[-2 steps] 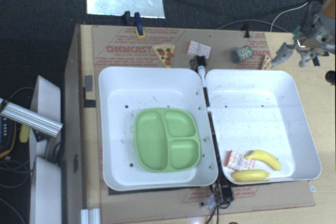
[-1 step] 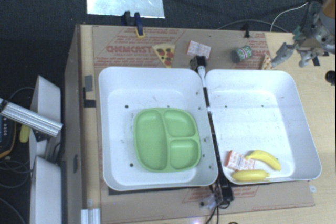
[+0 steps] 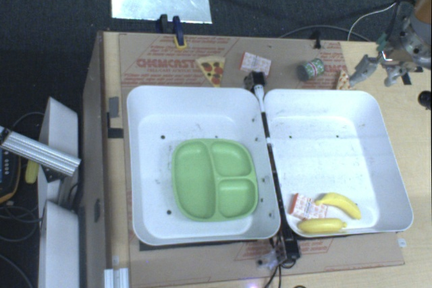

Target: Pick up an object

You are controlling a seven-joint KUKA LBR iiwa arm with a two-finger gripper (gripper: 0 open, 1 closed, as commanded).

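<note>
Bananas (image 3: pixel 339 204) and a red-white packet (image 3: pixel 305 206) lie in the right bin's (image 3: pixel 378 111) near corner, within reach; the end effector (image 3: pixel 383 69) hovers released, grasping nothing, beyond its far rim.

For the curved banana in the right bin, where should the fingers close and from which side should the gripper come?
Probably from above, fingers closing across the middle of the curved banana, its narrow width. It lies flat near the right bin's front wall, with a second banana and a red-and-white packet close by, so the far side leaves most room.
</note>
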